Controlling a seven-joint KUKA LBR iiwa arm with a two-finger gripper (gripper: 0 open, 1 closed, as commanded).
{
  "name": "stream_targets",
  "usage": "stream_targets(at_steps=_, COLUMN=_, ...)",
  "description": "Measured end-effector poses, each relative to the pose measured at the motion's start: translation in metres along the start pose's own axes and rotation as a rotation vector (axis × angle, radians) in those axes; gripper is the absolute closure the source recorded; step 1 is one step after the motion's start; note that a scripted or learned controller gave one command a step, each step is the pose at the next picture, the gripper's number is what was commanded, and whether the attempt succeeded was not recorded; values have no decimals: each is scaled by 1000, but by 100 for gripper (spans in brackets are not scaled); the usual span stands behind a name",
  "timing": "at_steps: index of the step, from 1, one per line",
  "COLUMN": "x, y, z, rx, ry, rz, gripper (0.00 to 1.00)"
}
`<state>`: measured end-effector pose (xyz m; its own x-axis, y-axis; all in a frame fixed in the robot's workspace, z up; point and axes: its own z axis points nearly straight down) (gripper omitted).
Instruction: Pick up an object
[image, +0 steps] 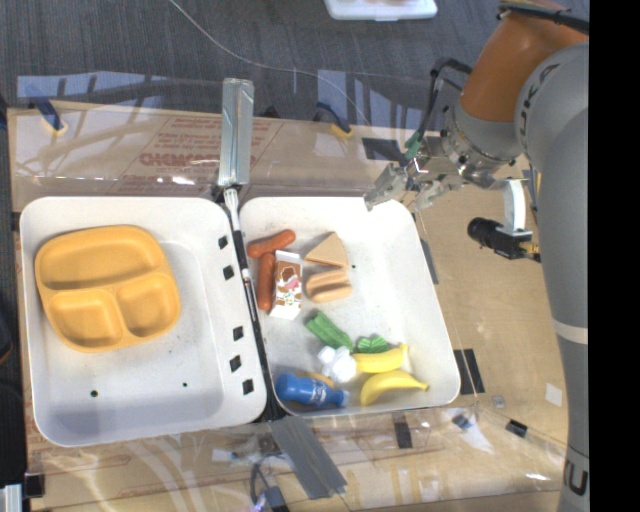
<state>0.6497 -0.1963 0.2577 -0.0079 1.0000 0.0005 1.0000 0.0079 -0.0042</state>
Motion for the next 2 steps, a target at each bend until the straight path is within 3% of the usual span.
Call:
stream_targets(at_steps=1, x=-2, y=-44, z=163, rx=6, ry=2, rz=148, gripper=0)
stream_targets(at_steps=2, x=-6, y=-71, z=166, rx=-1, ry=2, rz=-11, gripper=0)
